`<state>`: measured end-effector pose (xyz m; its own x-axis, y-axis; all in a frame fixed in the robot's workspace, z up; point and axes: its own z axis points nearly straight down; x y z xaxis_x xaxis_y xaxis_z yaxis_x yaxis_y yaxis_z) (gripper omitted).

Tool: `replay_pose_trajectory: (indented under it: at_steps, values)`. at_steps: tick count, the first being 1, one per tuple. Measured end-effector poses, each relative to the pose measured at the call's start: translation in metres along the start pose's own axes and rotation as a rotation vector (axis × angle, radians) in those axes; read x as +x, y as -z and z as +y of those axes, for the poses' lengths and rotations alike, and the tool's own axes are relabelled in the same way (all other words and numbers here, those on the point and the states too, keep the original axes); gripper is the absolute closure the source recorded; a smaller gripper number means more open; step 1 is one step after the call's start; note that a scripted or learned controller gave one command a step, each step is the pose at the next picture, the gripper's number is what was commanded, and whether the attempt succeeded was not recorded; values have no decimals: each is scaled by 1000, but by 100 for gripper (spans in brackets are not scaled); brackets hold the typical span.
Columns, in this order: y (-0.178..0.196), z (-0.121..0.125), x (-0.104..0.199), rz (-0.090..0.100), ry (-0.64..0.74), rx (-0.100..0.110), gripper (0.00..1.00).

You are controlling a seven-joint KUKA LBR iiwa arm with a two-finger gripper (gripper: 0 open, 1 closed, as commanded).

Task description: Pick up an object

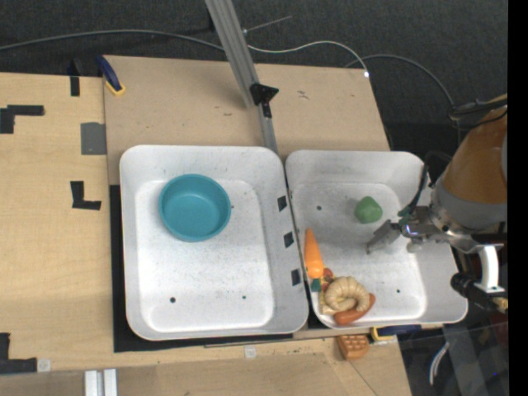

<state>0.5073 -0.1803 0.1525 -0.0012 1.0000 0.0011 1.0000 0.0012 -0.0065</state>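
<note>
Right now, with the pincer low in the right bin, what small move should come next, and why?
Probably a short shift toward the green ball, then down. The pincer sits just beside and below it in the camera view with nothing between its fingers. The ball lies alone on bare floor, while the carrot and croissant crowd the bin's near corner.

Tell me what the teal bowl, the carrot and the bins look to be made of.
Teal bowl: likely plastic, with a smooth, even colour and soft sheen. Carrot: probably a plastic toy, uniform orange and glossy. Left bin and right bin: seemingly thin moulded plastic, matte white, speckled with scuffs.
</note>
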Motion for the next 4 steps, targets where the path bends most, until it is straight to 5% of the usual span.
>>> replay_pose_trajectory:
  at_steps: [1, 2, 4]
  values:
    - [-61, -4, -7, 1, -1, 2, 0]
    - [-48, -3, -6, 1, 1, -2, 100]
    - [41, -11, -13, -3, -1, -9, 100]
